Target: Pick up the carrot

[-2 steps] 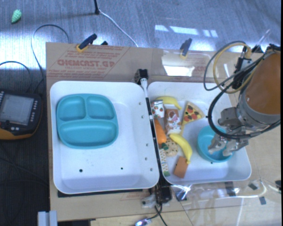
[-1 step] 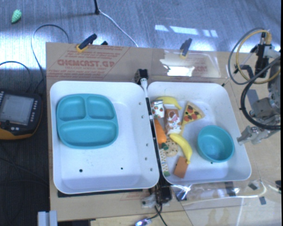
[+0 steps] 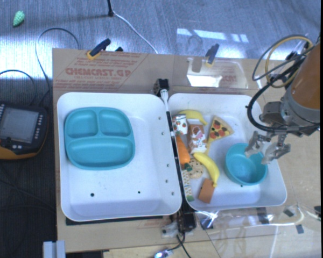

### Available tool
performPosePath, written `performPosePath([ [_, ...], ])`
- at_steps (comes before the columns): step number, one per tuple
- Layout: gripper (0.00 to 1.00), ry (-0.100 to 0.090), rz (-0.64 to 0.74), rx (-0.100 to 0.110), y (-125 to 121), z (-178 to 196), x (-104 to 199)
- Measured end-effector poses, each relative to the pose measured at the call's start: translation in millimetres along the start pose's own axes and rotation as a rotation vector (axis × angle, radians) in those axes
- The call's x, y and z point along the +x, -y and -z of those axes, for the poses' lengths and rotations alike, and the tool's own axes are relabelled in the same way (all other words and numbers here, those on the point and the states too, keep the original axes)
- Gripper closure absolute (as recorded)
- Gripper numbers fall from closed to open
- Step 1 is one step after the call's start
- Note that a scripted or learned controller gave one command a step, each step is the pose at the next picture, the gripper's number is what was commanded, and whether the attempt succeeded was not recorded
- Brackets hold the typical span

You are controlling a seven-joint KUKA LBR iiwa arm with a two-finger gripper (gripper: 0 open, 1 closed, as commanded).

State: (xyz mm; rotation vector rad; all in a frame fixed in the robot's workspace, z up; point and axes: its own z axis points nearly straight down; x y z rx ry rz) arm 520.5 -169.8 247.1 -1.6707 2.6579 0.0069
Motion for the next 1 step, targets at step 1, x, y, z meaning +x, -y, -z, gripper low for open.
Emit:
performPosePath([
  [1, 1.00, 0.000, -0.211, 0.004, -25.9, 5.7, -48.7],
])
